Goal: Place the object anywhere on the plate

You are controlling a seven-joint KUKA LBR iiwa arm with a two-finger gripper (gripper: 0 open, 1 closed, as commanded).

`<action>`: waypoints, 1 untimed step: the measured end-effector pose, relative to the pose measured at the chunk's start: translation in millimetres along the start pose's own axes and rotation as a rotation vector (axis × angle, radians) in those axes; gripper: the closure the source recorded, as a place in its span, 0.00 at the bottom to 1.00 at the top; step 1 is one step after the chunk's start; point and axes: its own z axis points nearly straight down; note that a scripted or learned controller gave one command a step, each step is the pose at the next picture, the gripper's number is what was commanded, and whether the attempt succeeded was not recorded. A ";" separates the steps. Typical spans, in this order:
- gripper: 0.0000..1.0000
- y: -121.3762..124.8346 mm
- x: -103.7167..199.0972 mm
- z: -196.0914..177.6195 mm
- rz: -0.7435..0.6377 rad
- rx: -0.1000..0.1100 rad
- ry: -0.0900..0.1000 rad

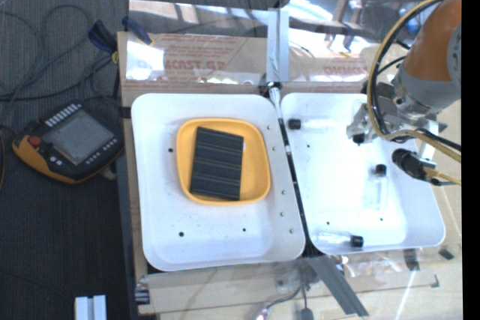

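Dark block (217,162) on yellow plate (259,165)

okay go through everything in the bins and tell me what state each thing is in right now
dark ridged block: lying flat on the plate, within its rim.
yellow plate: sitting flat in the left bin, carrying the block.
left bin: holds the plate.
right bin: holds a few small dark bits.
gripper: over the right bin's far right side, away from the plate; nothing seen in it.
teach pendant: lying on the floor left of the bins.
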 end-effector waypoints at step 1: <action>0.00 0.1 0.0 -0.2 0.000 0.000 0.000</action>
